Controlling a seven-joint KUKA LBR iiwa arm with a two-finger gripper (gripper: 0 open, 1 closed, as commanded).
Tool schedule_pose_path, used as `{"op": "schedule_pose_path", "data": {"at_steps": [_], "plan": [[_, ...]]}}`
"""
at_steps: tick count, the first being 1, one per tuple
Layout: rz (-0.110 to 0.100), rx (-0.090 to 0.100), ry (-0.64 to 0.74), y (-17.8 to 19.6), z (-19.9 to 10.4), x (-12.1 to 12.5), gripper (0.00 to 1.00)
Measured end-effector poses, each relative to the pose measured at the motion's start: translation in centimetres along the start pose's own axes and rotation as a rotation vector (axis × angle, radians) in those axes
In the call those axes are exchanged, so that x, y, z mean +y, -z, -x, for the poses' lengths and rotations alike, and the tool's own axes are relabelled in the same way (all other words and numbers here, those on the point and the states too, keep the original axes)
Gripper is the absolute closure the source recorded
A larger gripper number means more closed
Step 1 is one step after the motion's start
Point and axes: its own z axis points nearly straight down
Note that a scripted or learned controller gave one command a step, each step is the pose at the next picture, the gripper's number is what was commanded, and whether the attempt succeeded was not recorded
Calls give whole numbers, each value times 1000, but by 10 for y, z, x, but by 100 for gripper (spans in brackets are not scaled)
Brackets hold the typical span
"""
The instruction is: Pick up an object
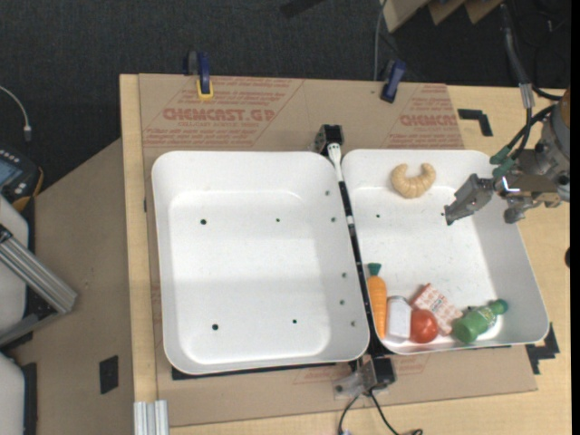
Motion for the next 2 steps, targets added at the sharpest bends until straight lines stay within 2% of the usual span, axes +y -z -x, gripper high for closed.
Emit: {"op": "schedule_pose_path", "data": {"at_steps": [1, 2], "plan": [[-13, 2, 1, -84, -45, 0, 0], [-4, 0, -4, -79, -42, 1, 0]]}}
